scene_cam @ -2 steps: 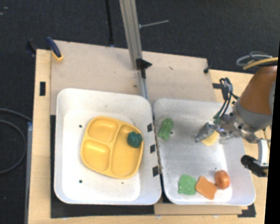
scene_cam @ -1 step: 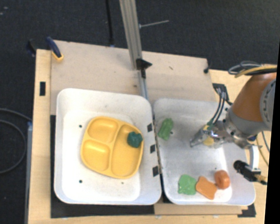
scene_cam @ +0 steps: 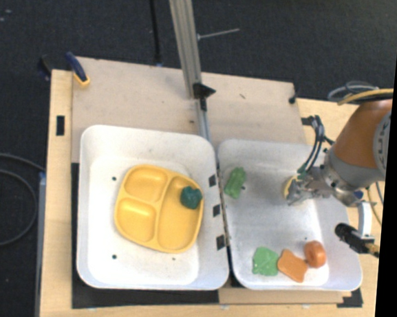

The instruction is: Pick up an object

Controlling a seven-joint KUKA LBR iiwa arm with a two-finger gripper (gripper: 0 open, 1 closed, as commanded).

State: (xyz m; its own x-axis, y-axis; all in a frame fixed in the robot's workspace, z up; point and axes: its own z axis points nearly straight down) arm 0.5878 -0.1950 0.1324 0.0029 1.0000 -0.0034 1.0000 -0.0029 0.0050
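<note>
- Camera view: two white bins sit side by side on the bench (scene_cam: 141, 101); left bin (scene_cam: 94, 249) at centre-left of the frame, right bin (scene_cam: 267, 160) at centre-right. A slanted metal post (scene_cam: 185, 39) rises from the top centre.
- Left bin holds a yellow divided tray (scene_cam: 154, 209), with a dark green object (scene_cam: 191, 198) lying in its upper-right compartment. Presumably the tray is a sorting target, since it keeps items apart by section.
- Right bin holds the loose candidates: a light green piece (scene_cam: 235, 182) near the bin's left wall, a second light green piece (scene_cam: 266, 262) at the lower edge, an orange wedge (scene_cam: 293, 265) just beside it, and a round orange object (scene_cam: 314, 254) touching or nearly touching the wedge. They are probably scattered loosely so the program can choose a target.
- The arm comes in from the right edge of the frame; the gripper (scene_cam: 296, 191) hangs over the upper middle of the right bin, above bare bin floor.
- Gripper state: cannot tell; the tip is small and dark against the shadow.
- Target relative to gripper: no object lies directly under it. The light green piece by the left wall is to its left, well apart; the lower cluster is below it in the frame, also apart.
- Judgement: the pick is not yet made; nothing is seen held at the tip.
</note>
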